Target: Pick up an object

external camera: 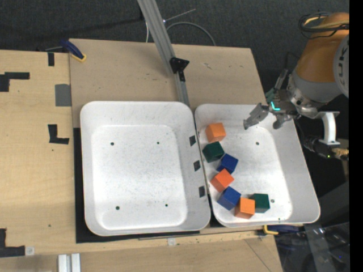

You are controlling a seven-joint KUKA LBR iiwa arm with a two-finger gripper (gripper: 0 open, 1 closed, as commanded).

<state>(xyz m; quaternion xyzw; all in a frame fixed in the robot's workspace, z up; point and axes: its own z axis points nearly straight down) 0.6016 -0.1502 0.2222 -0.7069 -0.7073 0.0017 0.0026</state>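
Nothing is picked up yet: your gripper (pixel 265 118) hangs open and holds nothing, over the right bin (pixel 295 169), away from its blocks (pixel 229 174).

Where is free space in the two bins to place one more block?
The left bin floor is bare wall to wall. In the right bin, free floor lies right of the blocks; its left side is crowded from orange block to green block.
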